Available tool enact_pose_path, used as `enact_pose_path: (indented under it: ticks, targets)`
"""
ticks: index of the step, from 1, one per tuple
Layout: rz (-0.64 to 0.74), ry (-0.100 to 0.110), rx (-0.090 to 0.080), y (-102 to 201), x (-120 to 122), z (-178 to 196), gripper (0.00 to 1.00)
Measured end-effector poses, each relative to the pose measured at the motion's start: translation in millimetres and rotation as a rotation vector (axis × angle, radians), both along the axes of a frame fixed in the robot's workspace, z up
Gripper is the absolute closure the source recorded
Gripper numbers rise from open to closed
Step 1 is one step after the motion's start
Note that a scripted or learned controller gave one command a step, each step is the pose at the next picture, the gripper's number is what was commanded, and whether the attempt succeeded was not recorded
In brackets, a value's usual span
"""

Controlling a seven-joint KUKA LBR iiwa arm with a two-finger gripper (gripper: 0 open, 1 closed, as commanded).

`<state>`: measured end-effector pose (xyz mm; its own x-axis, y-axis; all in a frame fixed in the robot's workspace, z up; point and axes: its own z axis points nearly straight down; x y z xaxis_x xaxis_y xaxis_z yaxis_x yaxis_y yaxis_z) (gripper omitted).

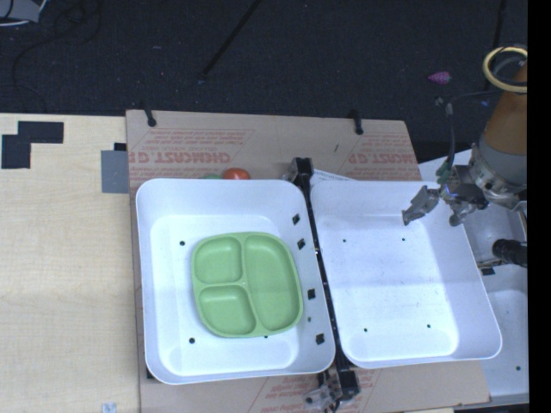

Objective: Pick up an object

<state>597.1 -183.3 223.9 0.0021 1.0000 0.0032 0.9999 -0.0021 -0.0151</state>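
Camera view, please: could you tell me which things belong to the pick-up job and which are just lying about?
Job:
- pale green three-compartment plastic plate, flat in the left shallow white bin
- gripper, above the right shallow white bin

Lying about:
- small red-orange round object behind the left bin
- brown printed cardboard sheet

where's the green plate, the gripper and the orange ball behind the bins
green divided plate (247, 284): camera view, on the ridge where its compartments meet
gripper (439, 206): camera view, midway between its fingertips
orange ball (236, 175): camera view, on its visible top
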Motion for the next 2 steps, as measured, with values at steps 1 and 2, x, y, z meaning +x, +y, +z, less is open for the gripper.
enact_pose_path:
  ticks: [1, 2]
  targets:
    - [0.002, -0.012, -0.002, 0, 3, 8, 0.0]
    - [0.004, -0.008, -0.001, 9, 4, -42, 0.0]
